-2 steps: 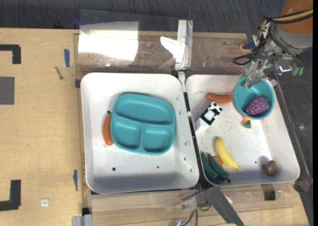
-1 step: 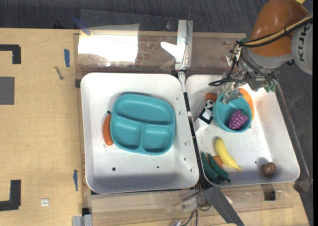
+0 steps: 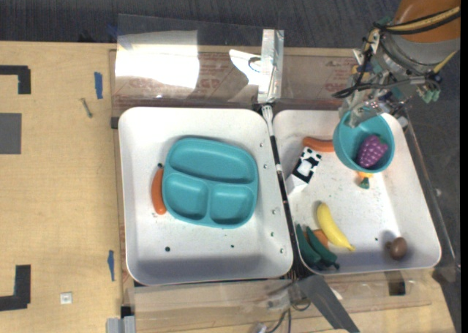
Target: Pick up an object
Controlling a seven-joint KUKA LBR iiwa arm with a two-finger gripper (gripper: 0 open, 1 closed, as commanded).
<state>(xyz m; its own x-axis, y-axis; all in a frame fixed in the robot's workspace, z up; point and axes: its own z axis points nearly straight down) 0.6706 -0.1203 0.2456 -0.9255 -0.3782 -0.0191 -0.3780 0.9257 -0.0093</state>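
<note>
My gripper (image 3: pixel 365 110) reaches down at the far right corner of the right bin (image 3: pixel 420 200). It is shut on the upper rim of a teal bowl (image 3: pixel 349 147). The bowl tilts toward the camera and seems to hang a little above the bin floor. A purple bunch of grapes (image 3: pixel 373 151) lies inside it. A small yellow-green piece (image 3: pixel 363 181) lies just under the bowl's lower edge. The gripper body hides the fingertips at the rim.
The right bin also holds an orange carrot (image 3: pixel 317 144), a black-and-white box (image 3: pixel 308 164), a banana (image 3: pixel 333 226), a green-and-orange item (image 3: pixel 316 245) and a brown ball (image 3: pixel 397 248). In the left bin (image 3: pixel 139 134) are a teal compartment plate (image 3: pixel 210 181) and an orange sausage (image 3: pixel 157 191).
</note>
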